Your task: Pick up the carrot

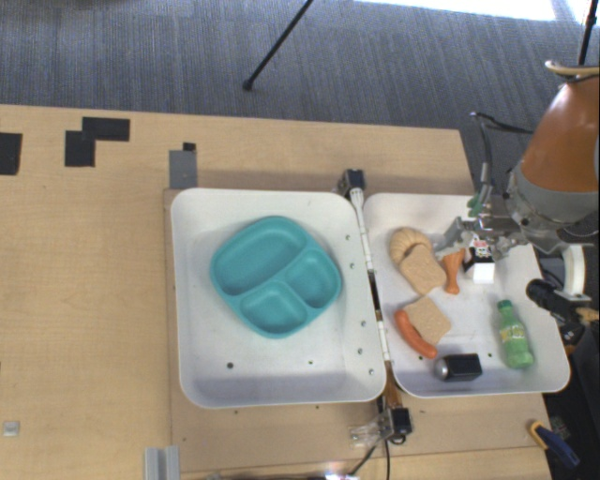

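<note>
The carrot [452,272] — small, orange — lies near-upright in the right bin's upper middle.

Evenly and brightly lit, with soft diffuse light from above. Strong glare at the top right, where a pale overexposed patch washes out the carpet [487,7]. Bright, near blown-out whites across both bins, the left bin [202,356] shading faintly grey toward its near wall. Only weak, short shadows: a soft one under the teal plate [274,275], a thin one under the bottle [514,334]. Modest resolution, slightly soft throughout, fine detail around the claw [466,246] smeared into clutter. Orange arm band [565,131] glossy, with gentle highlight. Straight tabletop [84,281] edges, little visible distortion.
</note>
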Action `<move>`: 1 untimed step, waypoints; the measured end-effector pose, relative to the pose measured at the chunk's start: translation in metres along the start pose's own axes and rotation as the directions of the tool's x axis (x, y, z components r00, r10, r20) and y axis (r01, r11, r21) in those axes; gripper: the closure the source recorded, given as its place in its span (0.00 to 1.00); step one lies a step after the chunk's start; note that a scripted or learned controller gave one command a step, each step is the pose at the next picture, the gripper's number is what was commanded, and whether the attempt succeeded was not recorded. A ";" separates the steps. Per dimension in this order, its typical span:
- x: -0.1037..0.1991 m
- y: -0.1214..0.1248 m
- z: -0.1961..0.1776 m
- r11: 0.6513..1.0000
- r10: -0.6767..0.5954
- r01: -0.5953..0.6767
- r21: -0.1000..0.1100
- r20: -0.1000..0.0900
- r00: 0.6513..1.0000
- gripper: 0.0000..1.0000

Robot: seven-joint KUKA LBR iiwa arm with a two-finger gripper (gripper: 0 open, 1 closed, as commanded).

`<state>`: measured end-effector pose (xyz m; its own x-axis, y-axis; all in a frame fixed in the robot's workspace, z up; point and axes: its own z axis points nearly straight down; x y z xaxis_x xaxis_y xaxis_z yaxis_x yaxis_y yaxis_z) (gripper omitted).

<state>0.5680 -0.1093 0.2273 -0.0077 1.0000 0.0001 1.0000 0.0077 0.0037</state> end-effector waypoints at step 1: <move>0.022 0.045 0.107 0.994 -0.110 0.110 0.010 -0.003 0.994 0.00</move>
<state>0.6132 -0.0871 0.1201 -0.1173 0.9931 0.0026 0.9931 0.1173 -0.0064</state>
